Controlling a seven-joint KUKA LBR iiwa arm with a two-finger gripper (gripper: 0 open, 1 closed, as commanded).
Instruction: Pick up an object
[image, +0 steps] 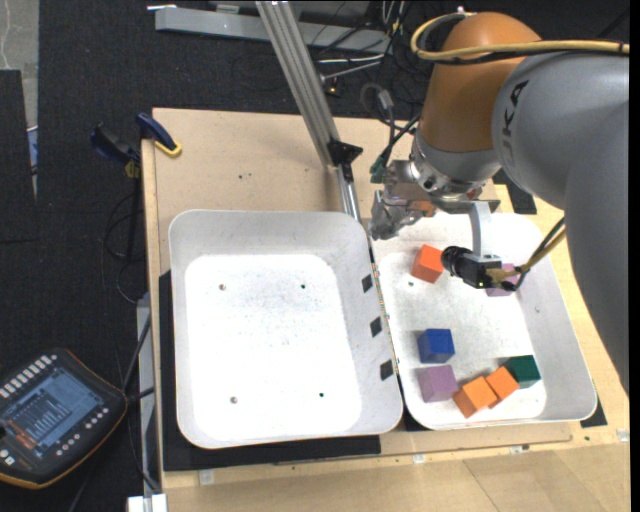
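Plainly, the grey arm (570, 110) is the biggest thing here, reaching in from the right with its orange band above the table's far edge. The table (250, 160) carries two white bins side by side, the left bin (260, 330) and the right bin (548, 335). A blue and yellow clamp (150, 135) sits at the table's far left corner.

The gripper (392, 222) hangs over the far left corner of the right bin, close to the rim the two bins share (whether it is released or clenched I cannot tell from this angle).

The cubes all lie in the right bin. The far orange cube (428, 263) lies near the gripper but apart from it. The blue cube (435, 345) is by the left wall, with the purple cube (436, 382) just beside it toward the near edge. The near orange cube (475, 394) and the green cube (522, 372) lie along the near edge, close together.
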